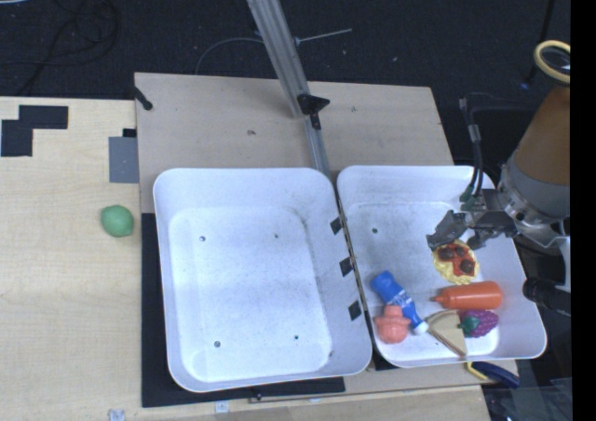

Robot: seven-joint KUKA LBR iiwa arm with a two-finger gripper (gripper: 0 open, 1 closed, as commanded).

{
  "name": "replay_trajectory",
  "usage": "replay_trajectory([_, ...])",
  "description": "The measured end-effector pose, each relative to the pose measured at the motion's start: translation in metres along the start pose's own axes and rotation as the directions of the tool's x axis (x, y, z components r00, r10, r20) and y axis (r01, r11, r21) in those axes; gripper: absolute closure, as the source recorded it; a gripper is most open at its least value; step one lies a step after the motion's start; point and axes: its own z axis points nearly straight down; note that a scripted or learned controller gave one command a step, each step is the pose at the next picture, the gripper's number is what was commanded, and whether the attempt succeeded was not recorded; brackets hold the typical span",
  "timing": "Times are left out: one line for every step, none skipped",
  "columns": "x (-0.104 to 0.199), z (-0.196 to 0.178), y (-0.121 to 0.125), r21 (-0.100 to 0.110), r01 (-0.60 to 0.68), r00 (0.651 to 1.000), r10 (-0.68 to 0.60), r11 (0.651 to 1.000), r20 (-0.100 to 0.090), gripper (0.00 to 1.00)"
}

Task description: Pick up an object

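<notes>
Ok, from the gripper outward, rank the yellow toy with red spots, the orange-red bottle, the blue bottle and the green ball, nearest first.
1. Yellow toy with red spots, just under the gripper, right bin.
2. Orange-red bottle, right bin, nearer the front.
3. Blue bottle, right bin's left side.
4. Green ball, on the bench, far left.

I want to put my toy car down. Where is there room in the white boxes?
The left bin has a wide bare floor between its walls. In the right bin, the back part near the divider is bare. Its front corner is crowded: blue bottle, pink toy, orange bottle, yellow toy, with the gripper above.
</notes>
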Motion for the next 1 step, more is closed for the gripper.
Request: replay_trajectory([0.0421, -0.0035, 0.0237, 0.003, 0.003, 1.000, -0.003, 1.000, -0.001, 1.00])
